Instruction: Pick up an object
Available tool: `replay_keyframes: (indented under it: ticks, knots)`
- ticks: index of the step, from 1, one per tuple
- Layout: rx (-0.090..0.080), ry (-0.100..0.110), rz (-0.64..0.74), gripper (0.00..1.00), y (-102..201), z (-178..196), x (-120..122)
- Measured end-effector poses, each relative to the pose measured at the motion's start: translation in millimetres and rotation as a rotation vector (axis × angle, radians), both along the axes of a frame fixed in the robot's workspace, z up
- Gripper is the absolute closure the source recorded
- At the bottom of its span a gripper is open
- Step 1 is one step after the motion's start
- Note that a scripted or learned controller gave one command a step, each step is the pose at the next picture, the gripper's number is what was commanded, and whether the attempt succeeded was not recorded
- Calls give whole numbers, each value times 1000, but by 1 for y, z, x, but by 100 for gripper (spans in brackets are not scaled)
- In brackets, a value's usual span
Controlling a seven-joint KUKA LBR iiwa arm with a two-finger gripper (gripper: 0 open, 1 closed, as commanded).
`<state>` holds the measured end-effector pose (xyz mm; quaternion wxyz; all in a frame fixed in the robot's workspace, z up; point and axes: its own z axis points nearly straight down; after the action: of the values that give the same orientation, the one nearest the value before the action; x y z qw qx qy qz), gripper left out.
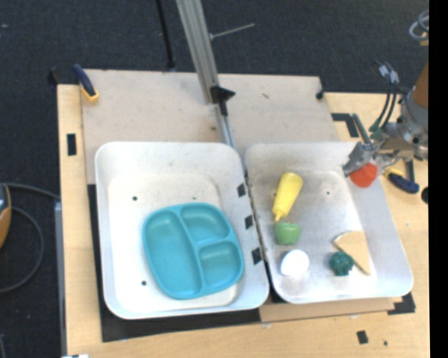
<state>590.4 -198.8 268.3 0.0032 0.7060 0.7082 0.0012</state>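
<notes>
My gripper hangs over the far right rim of the right bin, shut on a small red object that shows just below its tips. In that bin lie a yellow bottle-shaped toy, a green object, a white round object, a dark green object and a tan wedge. The left bin holds a blue divided plate.
A metal post rises from the back of the bench between the bins. Cables and a blue-handled item lie to the right of the right bin, under the arm. A clamp sits at the bench's far left corner.
</notes>
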Motion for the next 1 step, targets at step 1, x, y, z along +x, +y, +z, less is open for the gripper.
replay_keyframes:
  ticks: [1]
  knots:
    - [2,4,3,100,50,-13,10]
